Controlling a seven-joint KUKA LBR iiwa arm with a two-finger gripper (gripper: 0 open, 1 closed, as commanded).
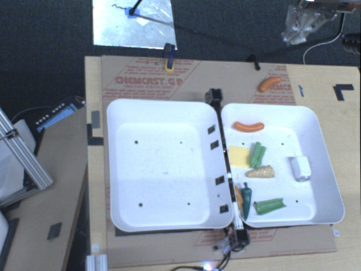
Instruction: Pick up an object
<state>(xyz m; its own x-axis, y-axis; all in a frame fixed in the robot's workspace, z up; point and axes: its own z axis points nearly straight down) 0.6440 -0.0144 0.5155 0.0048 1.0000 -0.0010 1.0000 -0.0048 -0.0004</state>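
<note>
The gripper [307, 21] hangs at the upper right of the frame, well off the bins — how it is set, I cannot tell. The orange sausage [249, 126] lies at the upper part of the right bin [324, 151], apart from its neighbours — likely light, smooth, a bit slippery; best pinched across its middle.

Left white bin [163, 168], metal sheet [133, 16], yellow clamp [169, 58], aluminium frame [22, 157]
</note>
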